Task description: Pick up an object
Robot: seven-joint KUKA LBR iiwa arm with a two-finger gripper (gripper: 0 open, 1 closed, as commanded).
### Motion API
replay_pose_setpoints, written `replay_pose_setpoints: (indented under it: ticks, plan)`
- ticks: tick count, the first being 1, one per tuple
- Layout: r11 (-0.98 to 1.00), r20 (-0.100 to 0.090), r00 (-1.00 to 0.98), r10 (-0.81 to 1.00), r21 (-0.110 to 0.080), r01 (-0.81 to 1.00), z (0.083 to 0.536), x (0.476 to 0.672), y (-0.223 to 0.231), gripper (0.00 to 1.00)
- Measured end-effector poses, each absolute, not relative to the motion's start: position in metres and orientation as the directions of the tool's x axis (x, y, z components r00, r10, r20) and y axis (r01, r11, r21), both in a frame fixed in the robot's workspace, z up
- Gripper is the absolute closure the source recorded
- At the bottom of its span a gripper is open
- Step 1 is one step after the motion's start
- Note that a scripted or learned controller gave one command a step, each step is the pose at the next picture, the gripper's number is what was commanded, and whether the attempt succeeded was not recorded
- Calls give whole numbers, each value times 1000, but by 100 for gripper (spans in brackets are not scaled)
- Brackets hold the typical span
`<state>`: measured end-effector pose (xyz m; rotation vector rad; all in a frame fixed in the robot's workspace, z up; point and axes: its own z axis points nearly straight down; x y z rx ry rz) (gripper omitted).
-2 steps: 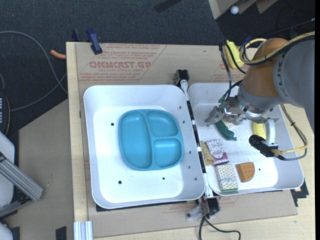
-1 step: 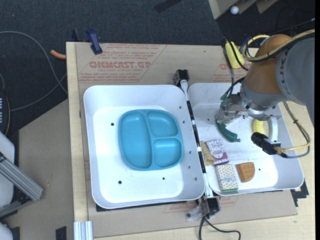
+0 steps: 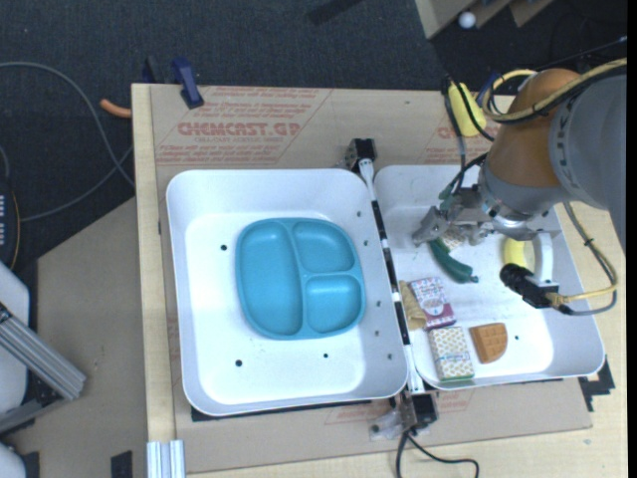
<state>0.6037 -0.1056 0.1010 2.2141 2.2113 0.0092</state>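
left bin (image 3: 189, 267) with blue divided plate (image 3: 299, 277); on desk (image 3: 151, 297) behind it, red print (image 3: 239, 127) reading "chemcast gp". right bin (image 3: 572, 352): gripper (image 3: 443, 225) low over green tool (image 3: 454, 263), opening impossible to tell, contact unclear; nearer, pink-labelled packet (image 3: 430, 302), green-white carton (image 3: 451, 353), brown piece (image 3: 489, 342) beside it; label text too small to read.
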Motion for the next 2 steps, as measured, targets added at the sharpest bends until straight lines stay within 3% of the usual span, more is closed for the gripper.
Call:
replay_pose_setpoints:
  ticks: [1,2]
  plan:
    - [0,1,0,1000,-3,1000,84,593,-106,0]
    - [-1,1,1,1000,0,1000,95,594,-105,100]
